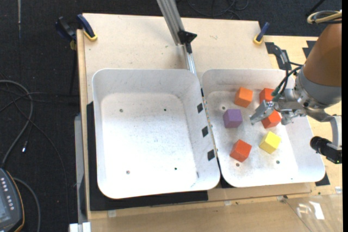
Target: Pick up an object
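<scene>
Wide tan table (141, 41) under everything, two white bins side by side on it. The left bin (147, 133) sits beside the right bin (296, 168), which carries the blocks. The grey arm (326, 62) reaches in from the right, end effector (272, 112) down among the blocks with its fingers spread around a red-orange block (271, 119), though whether they press it I cannot tell. Another red block (266, 95) sits just behind. Purple block (232, 117) left of it, orange block (244, 97) further back, yellow block (270, 142) just in front, red block (241, 150) nearest the front.
</scene>
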Controlling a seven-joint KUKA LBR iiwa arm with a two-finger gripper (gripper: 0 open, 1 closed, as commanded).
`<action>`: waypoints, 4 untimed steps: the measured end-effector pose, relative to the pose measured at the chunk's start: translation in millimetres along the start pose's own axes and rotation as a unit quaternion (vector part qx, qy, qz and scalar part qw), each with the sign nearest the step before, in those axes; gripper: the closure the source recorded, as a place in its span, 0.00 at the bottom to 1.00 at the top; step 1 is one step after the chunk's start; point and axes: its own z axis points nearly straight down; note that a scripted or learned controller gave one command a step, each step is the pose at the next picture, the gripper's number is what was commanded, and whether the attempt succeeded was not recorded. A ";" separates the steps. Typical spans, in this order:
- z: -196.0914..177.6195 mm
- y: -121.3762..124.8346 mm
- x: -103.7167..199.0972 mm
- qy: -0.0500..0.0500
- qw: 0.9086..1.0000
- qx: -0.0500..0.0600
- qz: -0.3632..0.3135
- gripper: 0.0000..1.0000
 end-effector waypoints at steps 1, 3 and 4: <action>128.8 -17.9 27.7 0.001 1.000 0.005 0.000 0.00; 114.5 -15.1 26.4 0.000 1.000 0.000 0.001 0.00; 134.3 59.4 22.3 0.000 1.000 -0.002 -0.002 0.00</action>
